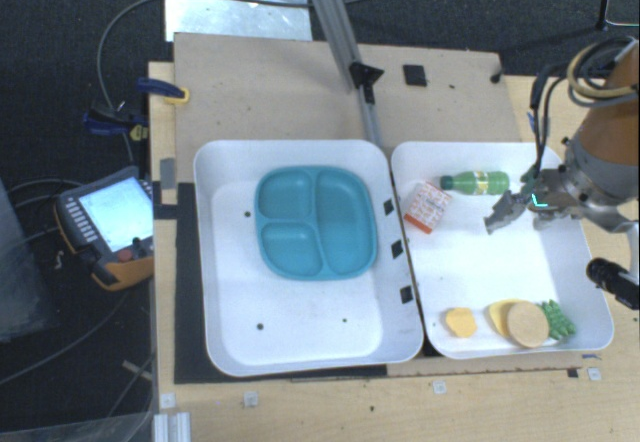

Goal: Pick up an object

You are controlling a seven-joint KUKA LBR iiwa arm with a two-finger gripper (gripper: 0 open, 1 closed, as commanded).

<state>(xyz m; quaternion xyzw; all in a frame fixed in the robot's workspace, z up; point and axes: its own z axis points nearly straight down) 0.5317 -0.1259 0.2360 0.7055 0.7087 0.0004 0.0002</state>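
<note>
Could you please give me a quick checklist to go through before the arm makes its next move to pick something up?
1. Gripper positioned over the right bin: ok, it hangs above the bin's upper middle.
2. A target lies close by: ok, the green bottle lies on its side just up and left of the gripper.
3. Gripper free of any object: cannot tell at this angle.
4. Bottle clear of neighbours: not ok, the red-and-white packet lies close to its cap end.
5. Other candidates well apart: not ok, the yellow piece, round tan item and green leafy item crowd the bin's lower wall.
</note>
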